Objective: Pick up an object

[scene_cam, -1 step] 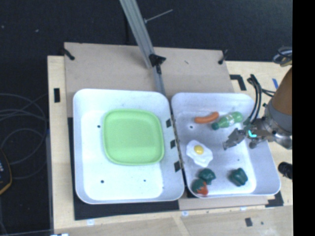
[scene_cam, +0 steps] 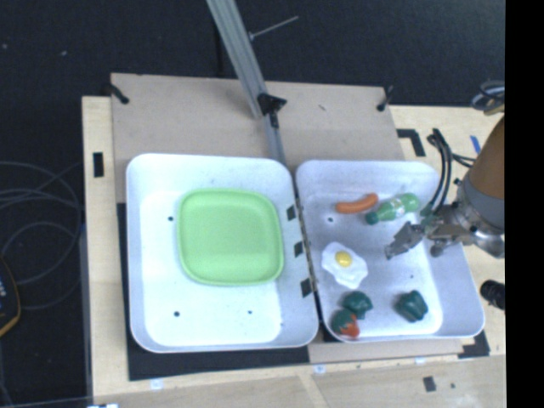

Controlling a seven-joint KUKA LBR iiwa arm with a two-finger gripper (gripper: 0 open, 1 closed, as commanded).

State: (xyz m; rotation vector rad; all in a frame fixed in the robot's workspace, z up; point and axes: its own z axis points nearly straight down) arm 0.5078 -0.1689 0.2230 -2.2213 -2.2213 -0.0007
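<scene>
While the hand [scene_cam: 414, 238] hangs open and holding nothing over the right bin [scene_cam: 450, 308], the bottle [scene_cam: 393, 208] lies just beside it, touching the sausage [scene_cam: 355, 203].

Left bin [scene_cam: 153, 253] holds square green plate [scene_cam: 229, 236]. Right bin [scene_cam: 455, 300] holds orange sausage [scene_cam: 356, 203], green bottle [scene_cam: 393, 208] just beside it, fried egg [scene_cam: 343, 263], green-and-red pepper pieces [scene_cam: 350, 311] near front edge, dark green piece [scene_cam: 411, 306]. Gripper [scene_cam: 405, 242] hangs over right bin below bottle, nothing visible between fingers.
</scene>
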